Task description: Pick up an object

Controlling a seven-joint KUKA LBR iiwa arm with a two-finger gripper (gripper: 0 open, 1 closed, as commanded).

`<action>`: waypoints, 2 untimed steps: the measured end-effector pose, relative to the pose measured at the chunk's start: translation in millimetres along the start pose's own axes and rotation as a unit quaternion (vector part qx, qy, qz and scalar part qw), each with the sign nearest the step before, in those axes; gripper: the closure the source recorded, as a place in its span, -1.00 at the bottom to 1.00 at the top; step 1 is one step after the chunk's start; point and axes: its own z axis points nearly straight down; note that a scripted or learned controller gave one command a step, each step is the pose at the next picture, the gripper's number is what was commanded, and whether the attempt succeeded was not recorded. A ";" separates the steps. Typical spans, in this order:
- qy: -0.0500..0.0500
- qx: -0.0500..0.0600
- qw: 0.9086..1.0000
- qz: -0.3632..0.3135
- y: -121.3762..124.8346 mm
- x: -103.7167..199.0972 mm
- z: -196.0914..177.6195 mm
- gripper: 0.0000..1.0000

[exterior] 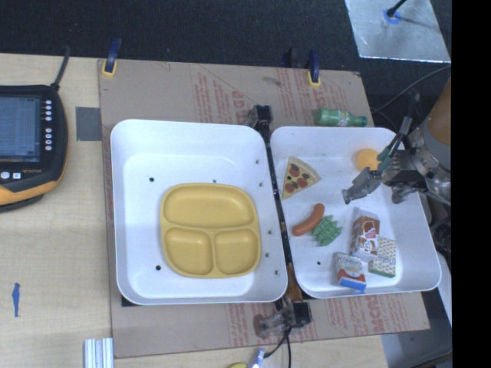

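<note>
In the right bin (430, 278), nearest, lie small cartons (367, 253); beyond them a sausage (308, 219), green leaf (326, 231) and pizza slice (298, 177); the tool (376, 184) hovers above, fingers apart, holding nothing; an orange ball (366, 158) sits behind.

The arm reaches in from the right, wrist angled down and leftward. Its gripper (378, 188) hangs low, 2 dark fingers (357, 189) spread apart, nothing between them.
</note>
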 end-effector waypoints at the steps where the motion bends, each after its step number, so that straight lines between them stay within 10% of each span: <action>1: 0.000 0.001 1.000 0.000 37.0 20.0 99.3 -1.00; 2: 0.000 0.002 1.000 0.000 42.8 6.4 199.5 -1.00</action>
